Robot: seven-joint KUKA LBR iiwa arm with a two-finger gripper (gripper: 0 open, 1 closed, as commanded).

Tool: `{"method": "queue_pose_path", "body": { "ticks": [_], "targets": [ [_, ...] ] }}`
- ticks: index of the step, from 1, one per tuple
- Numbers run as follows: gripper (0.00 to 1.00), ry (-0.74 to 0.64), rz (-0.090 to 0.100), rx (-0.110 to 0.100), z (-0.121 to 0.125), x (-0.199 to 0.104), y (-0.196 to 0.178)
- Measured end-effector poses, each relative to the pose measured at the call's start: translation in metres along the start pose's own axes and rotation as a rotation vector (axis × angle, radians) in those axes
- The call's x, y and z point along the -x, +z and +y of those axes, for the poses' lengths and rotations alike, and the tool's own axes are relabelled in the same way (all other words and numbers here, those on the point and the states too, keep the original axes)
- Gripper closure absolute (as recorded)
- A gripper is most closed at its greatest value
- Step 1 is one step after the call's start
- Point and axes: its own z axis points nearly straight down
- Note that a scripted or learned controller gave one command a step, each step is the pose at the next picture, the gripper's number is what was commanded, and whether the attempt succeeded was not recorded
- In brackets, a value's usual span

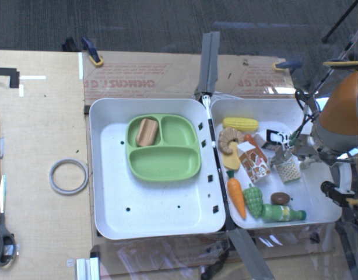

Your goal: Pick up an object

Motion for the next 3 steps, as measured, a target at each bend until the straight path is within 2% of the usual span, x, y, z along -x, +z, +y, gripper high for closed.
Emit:
{"method": "queue_pose_path", "body": {
  "ticks": [1,2,3],
  "targets": [
    [1.0,0.003,0.0,0.0,0.0,0.001,-0.009],
    [1.0,0.063,-0.001,0.001,-0.007,-0.058,-0.154],
    [1.0,0.138,-0.002,0.0,0.03,-0.089,-0.143]
  ]
}}
